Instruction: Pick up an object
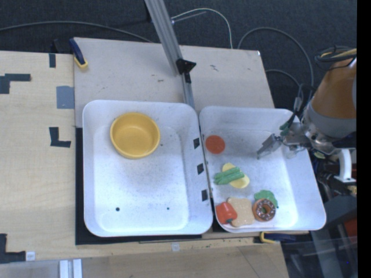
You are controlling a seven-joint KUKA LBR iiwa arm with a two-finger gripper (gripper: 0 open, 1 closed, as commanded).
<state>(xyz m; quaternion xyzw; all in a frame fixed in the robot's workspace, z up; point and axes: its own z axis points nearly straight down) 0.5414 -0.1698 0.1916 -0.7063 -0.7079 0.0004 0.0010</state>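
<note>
With nothing being pinched, the claw [268, 148] is being held over bare floor of the right bin [301, 181], finger state can't be told; objs e.g. orange disc [215, 144] are lying left/nearer, so an empty close is being risked.

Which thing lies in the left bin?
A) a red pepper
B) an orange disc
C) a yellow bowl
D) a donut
C: the yellow bowl sits in the left bin, while the other small items lie in the right bin.
</note>
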